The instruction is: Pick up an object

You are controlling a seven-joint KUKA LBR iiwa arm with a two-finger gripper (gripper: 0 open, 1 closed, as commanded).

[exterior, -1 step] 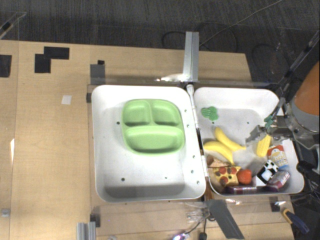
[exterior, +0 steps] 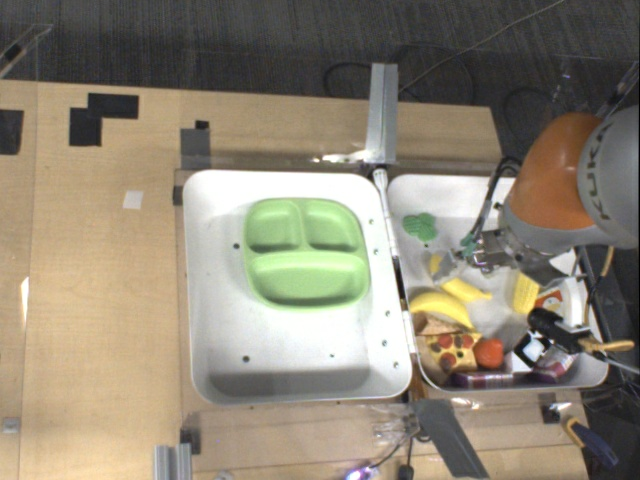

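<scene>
Toy food, a tomato (exterior: 489,352) and a banana (exterior: 441,306), sits in the right bin (exterior: 400,200), nothing lifted yet, while the hand (exterior: 478,252) hovers above, grip hard to tell.

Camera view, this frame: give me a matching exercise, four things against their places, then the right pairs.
Things:
1. green divided plate
2. banana
3. small green toy
4. tomato

Places:
A. right bin, far end
B. left bin, middle
C. right bin, near end
D. right bin, middle, by the left wall

Pairs: 1-B, 2-D, 3-A, 4-C
</scene>
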